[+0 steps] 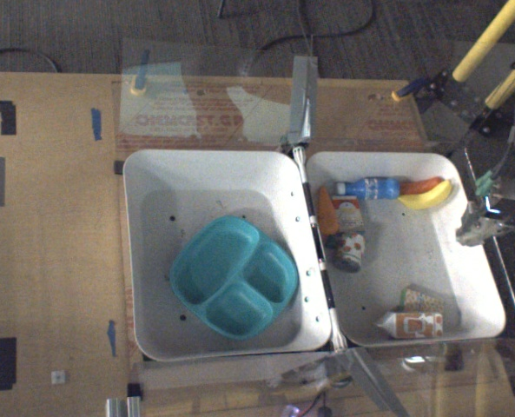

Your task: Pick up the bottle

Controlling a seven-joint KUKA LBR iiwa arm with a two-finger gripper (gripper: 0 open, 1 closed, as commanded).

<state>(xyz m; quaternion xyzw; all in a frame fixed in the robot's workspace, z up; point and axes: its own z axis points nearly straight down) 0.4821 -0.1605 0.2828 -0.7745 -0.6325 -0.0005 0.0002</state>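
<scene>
Bottle [372, 188] lies lengthwise left-right, cap pointing left; claw [480, 226] state unclear.

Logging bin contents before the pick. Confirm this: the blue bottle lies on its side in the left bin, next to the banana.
One thing is wrong: the bottle lies on its side in the right bin, not the left, as the camera view shows. It does lie next to the banana. The left bin holds a teal divided plate.
</scene>
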